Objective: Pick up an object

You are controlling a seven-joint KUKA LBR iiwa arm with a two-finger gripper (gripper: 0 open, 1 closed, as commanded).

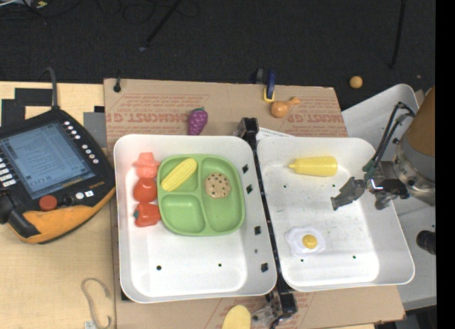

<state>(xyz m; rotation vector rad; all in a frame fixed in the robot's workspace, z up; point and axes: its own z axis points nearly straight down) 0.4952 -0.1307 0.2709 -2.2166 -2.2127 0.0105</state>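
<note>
My gripper [364, 198] hangs over the right part of the right bin [398, 263], open, with nothing between its fingers. A yellow mustard bottle [313, 166] lies up and to the left of it, a short way off. A fried egg toy [308, 241] lies down and to the left of the gripper, on the bin floor. In the left bin [185, 278] a green divided plate [186, 214] carries a corn cob [177, 173] and a cookie [217, 186]. Pink and red toy pieces [145, 189] lie stacked along the plate's left side.
A tablet pendant [44, 160] lies left of the bins. On the cardboard behind the bins are a purple grape toy [197, 120] and an orange pear-like toy [282, 106]. A yellow toy [237, 317] sits at the front edge. Cables run by the arm at right.
</note>
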